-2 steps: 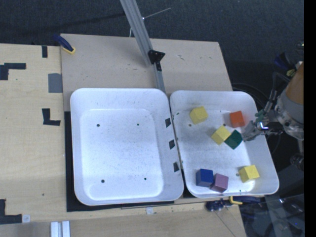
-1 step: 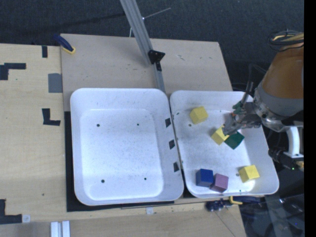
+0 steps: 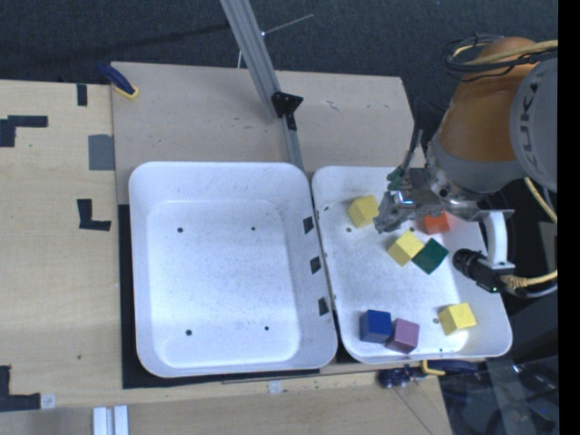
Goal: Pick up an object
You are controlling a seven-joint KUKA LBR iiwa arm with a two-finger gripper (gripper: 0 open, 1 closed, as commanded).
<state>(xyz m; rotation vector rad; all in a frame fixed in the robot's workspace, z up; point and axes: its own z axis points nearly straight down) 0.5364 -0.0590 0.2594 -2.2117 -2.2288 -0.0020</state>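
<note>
The right bin (image 3: 344, 324) holds several small blocks. A yellow block (image 3: 363, 211) lies near its upper left. Another yellow block (image 3: 407, 247) touches a green block (image 3: 430, 257) in the middle. An orange block (image 3: 437, 224) peeks out from under the wrist. At the front lie a blue block (image 3: 375, 325), a purple block (image 3: 404, 334) and a third yellow block (image 3: 458, 317). My gripper (image 3: 393, 217) hangs low over the bin, between the upper yellow block and the middle yellow one. Nothing shows between its fingers.
The left bin (image 3: 217, 270) sits beside the right one. A slanted metal pole (image 3: 256, 43) crosses the bench at the back and ends at a black clamp (image 3: 286, 104). The arm's bulk (image 3: 494, 116) and cables cover the right bin's far right side.
</note>
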